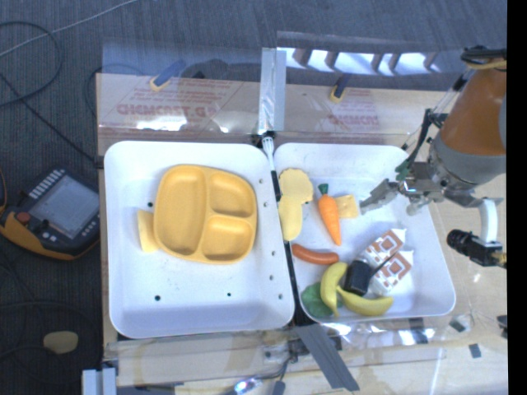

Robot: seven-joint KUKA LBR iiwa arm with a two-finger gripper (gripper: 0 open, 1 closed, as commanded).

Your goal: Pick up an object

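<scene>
Yellow bananas lie nearest you in the right bin, beside a green leaf and a black block touching a patterned box. Past them you see a sausage, a carrot and a pale pear-shaped piece. In the left bin rests a yellow tray. Your pincer hangs above the right bin's far right part, fingers spread apart, gripping nothing.
</scene>
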